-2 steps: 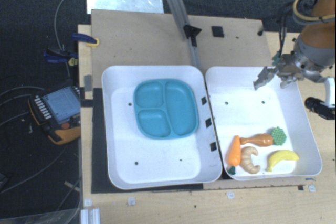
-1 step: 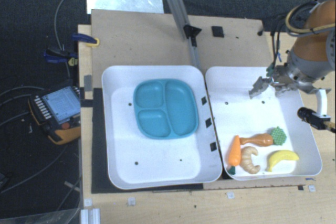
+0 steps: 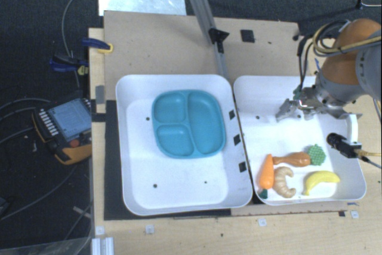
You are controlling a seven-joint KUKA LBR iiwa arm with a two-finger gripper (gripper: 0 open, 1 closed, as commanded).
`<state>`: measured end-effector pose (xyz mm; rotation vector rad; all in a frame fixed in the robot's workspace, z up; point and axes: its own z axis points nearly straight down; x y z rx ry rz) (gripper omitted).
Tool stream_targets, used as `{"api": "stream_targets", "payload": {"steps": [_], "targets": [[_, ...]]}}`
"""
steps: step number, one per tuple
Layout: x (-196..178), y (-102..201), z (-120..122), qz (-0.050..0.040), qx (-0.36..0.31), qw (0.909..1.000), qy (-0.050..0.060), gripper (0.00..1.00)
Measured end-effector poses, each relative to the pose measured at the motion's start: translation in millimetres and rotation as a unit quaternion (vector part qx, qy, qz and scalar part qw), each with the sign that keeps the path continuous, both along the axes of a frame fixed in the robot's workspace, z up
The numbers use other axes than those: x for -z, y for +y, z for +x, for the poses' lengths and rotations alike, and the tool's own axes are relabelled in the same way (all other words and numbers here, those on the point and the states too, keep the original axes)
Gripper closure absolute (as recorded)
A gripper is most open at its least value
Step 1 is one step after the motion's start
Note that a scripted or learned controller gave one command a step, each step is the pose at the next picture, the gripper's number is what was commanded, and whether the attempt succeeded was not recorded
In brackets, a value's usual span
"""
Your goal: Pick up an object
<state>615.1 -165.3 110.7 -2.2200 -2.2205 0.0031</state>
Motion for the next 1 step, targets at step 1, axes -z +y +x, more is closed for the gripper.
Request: {"api": "stream_targets", "payload": {"steps": [1], "targets": [[-15.0, 0.0, 2.3, -0.0007, 0.000, 1.0000, -0.004, 1.00]]}}
